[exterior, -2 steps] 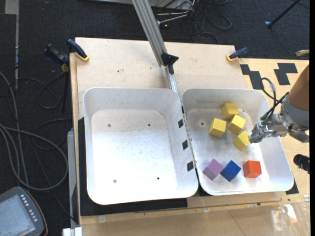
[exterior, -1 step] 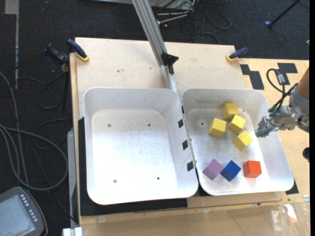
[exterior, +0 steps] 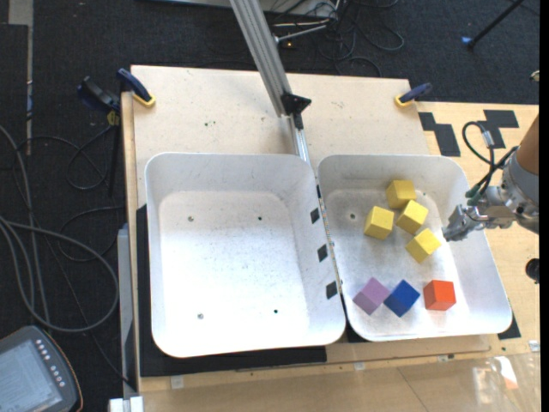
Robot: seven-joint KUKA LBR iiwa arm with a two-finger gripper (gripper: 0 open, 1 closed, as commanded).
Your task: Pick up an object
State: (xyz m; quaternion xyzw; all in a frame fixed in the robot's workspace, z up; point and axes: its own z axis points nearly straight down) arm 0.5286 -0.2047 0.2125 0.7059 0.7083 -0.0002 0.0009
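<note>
End effector (exterior: 455,227): dark two-finger unit at the right wall of the right bin (exterior: 480,312), reaching in from the right; whether its fingers are apart or together cannot be told, and no object is seen between them. Lowest yellow cube (exterior: 423,245): just below and left of the end effector, very near its tip; contact cannot be judged. Second yellow cube (exterior: 413,215): close to the left of the end effector, slightly above. Third yellow cube (exterior: 400,193): up and left of the end effector, touching or almost touching the second. Fourth yellow cube (exterior: 379,222): further left, at about the same height as the end effector. Red-orange cube (exterior: 439,294): well below the end effector, near the bin's lower right. Blue cube (exterior: 401,298): below and to the left, beside the red-orange one. Purple cube (exterior: 371,296): further left along the same row, just beside the blue one. Left bin (exterior: 171,230): far left of the end effector, adjoining the right bin. Worktop (exterior: 223,110): pale board carrying both bins, with blue and yellow clamps (exterior: 135,87) at its far corners and black square markings (exterior: 446,136) above the end effector. No readable brand, label or writing on any item.
</note>
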